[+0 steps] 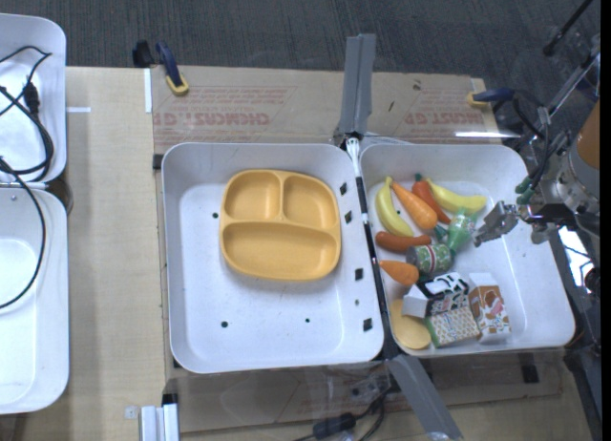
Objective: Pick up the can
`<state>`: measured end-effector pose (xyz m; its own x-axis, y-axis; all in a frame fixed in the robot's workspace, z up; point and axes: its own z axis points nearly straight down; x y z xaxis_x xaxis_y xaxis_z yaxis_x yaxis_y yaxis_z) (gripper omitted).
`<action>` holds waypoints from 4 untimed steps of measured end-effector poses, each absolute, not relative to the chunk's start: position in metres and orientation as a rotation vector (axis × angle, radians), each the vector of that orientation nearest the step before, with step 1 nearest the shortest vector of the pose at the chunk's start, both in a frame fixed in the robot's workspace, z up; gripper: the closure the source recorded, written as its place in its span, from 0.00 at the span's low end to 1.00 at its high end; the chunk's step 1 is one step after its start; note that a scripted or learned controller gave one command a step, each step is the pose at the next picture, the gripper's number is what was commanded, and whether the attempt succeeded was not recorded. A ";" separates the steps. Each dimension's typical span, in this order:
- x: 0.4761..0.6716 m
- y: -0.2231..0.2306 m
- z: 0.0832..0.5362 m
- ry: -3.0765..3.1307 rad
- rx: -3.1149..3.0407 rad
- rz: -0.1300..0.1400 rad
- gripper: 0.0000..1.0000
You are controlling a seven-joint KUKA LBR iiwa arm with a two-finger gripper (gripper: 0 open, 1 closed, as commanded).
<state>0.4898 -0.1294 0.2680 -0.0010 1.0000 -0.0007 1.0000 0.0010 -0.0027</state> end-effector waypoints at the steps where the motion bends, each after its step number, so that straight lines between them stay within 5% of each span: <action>1: 0.510 -0.090 0.190 -2.199 -2.239 0.005 0.00; 2: 0.486 -0.106 0.102 -2.098 -2.337 0.001 0.00; 3: 0.486 -0.106 0.110 -2.093 -2.341 0.002 1.00; 4: 0.569 -0.051 0.268 -2.132 -2.307 0.005 1.00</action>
<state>0.5689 -0.0508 0.2682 0.0789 0.9969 -0.0024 0.9969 -0.0789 -0.0023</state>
